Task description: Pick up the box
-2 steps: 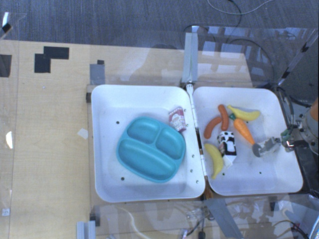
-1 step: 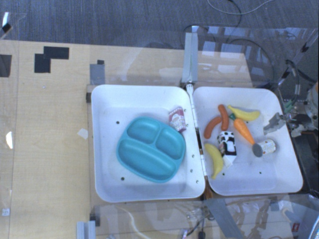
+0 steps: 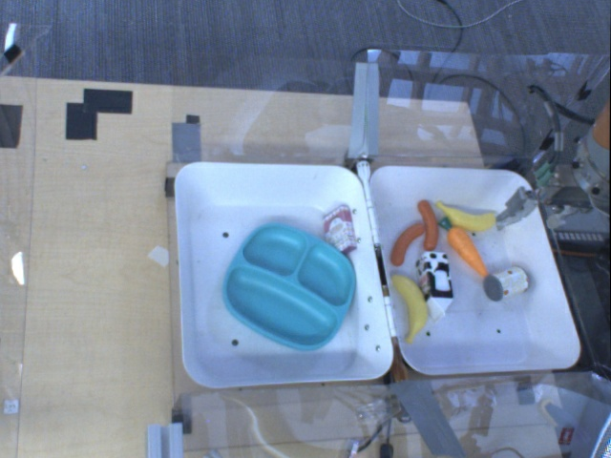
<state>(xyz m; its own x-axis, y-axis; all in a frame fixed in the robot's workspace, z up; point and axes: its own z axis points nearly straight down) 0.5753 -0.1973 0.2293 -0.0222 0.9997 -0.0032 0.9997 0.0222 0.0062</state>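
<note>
The box is a small black-and-white cow-patterned carton lying in the right bin, near its left wall. A yellow banana rests against the box's lower left side. My gripper hangs over the upper right part of the right bin, close to the tip of a second banana. It is well to the right of the box and apart from it, and nothing shows in it.
Around the box in the right bin lie two red sausages, an orange carrot and a pale cylinder. The left bin holds a blue divided tray and a small red-and-white packet by the dividing wall.
</note>
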